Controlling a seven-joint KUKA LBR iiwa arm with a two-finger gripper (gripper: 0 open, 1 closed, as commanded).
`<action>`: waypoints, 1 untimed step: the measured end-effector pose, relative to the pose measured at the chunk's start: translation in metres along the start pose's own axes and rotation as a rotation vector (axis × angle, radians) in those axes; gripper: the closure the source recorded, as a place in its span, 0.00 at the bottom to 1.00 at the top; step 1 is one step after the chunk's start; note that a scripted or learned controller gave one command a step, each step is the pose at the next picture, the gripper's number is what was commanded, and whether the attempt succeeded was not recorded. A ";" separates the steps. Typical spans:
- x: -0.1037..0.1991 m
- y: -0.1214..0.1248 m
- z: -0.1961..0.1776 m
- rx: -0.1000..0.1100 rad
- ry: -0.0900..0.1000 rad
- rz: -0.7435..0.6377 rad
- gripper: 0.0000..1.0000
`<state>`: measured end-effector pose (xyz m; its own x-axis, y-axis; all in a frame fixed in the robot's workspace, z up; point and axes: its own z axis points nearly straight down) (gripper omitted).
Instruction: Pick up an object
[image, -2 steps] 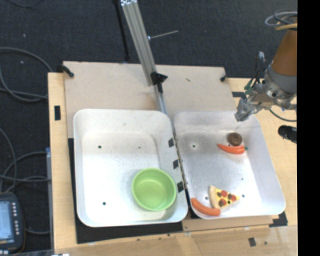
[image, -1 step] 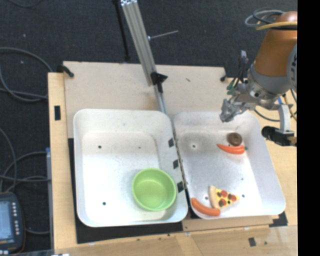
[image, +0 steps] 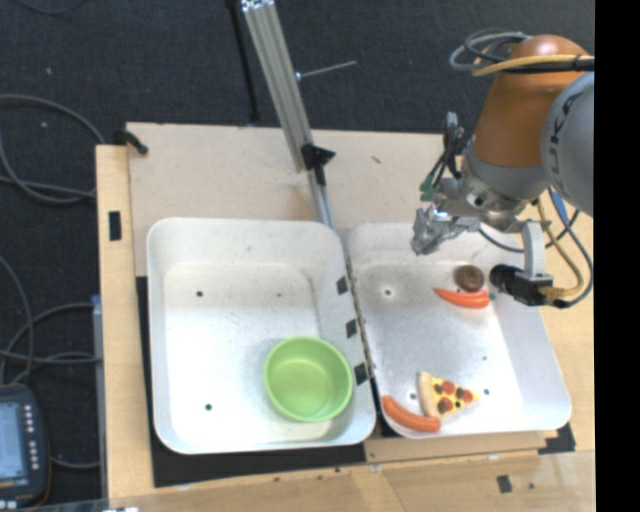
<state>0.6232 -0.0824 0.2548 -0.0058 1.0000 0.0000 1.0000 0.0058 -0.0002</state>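
- While the end effector (image: 432, 235) hangs over the far-left part of the right bin (image: 520, 400), nothing shows between its tips, so by my reading no object has been picked up yet; the whole grasp and lift are left to do.
- Whether its tips stand apart or together I cannot tell; they are small and blurred against the white floor of the right bin.
- Nearest candidate, taking the right bin as landmark: a small brown round object (image: 468, 277) lies in its far half, to the right of the end effector and apart from it.
- Just beside and in front of that piece, an orange carrot-like piece (image: 462, 296) lies flat, long and thin, tapering to the left.
- Against the near rim of the right bin lies a toy pizza slice (image: 444, 394), pale wedge with red spots, and touching or just beside it a curved orange sausage-like piece (image: 410, 415) in the near-left corner.
- Left of the right bin, in the left bin (image: 200, 250), a green bowl (image: 308, 377) sits upright near its near-right corner.
- Both bins rest on the tan surface (image: 220, 170).
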 end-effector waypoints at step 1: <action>0.053 -0.004 -0.009 -0.001 0.002 -0.002 1.00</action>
<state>0.6187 -0.0296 0.2635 -0.0080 1.0000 0.0024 1.0000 0.0080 0.0011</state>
